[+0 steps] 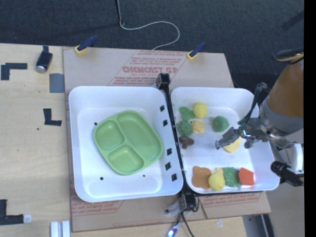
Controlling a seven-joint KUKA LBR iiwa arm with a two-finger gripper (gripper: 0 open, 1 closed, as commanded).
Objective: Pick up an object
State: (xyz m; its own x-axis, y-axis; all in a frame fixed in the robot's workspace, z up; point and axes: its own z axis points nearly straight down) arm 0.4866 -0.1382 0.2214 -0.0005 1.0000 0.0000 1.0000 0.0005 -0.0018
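The right bin (217,94) holds several toy foods: a yellow ball (200,109), a green ball (220,123), green leafy pieces (185,121), a small brown piece (186,142), and along the front an orange piece (201,177), a yellow piece (217,181), a green piece (230,177) and a red piece (246,176). My gripper (232,140) hangs over the right half of this bin, right at a yellow piece (233,145) that peeks out below its dark fingers. Whether that piece is gripped is not visible.
The left bin (81,132) contains a green compartment plate (128,141). A black divider (169,132) runs between the bins. The arm's orange band and grey body (286,107) stand over the right bin's right rim. A cable (148,26) lies behind the bins.
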